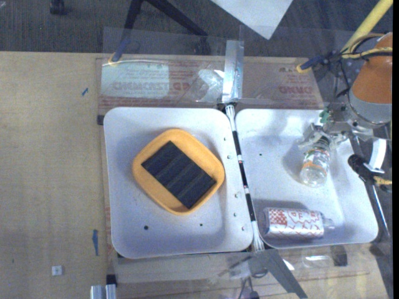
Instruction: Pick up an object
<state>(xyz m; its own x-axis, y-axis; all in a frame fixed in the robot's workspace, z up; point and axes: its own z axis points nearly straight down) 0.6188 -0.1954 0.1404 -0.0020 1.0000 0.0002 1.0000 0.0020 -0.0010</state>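
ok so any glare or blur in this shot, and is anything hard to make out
Camera view: even, soft light with faint shadows; both white bins look bright but not blown out. The clear bottle blends into the right bin, its edges hard to trace. The gripper above it is small and cluttered. The yellow dish and red-patterned tube read clearly.

Lighting even, diffuse, from overhead; moderately bright. Both white bins (124, 229) slightly washed out, shadows faint. Glare on clear plastic sheet (209, 83) at surface's far edge. Overall soft focus, mild grain; far floor (75, 30) dimmer.
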